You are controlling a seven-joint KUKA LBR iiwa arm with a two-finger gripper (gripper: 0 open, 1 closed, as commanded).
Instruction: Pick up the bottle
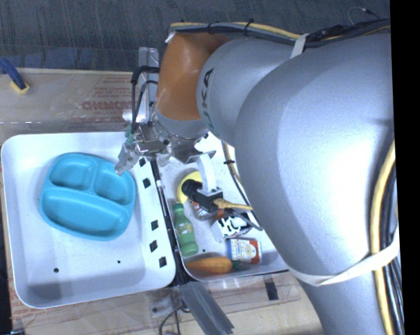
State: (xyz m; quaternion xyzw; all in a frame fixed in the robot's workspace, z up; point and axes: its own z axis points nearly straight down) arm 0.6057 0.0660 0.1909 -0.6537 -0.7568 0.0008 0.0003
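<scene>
Overhead, arm (291, 125) bends left — pincer (130, 160) beside tray (86, 196).

Green bottle (184, 230) hemmed between bin wall (168, 227) and clutter (223, 222)

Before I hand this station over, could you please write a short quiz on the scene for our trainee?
1. True or false: the blue tray lies in the left bin.
2. Which bin holds the green bottle? A) left B) right
3. Over what does the pincer hover?

Key: 1 true. 2 B. 3 The blue tray's right edge, away from the bottle.
</scene>
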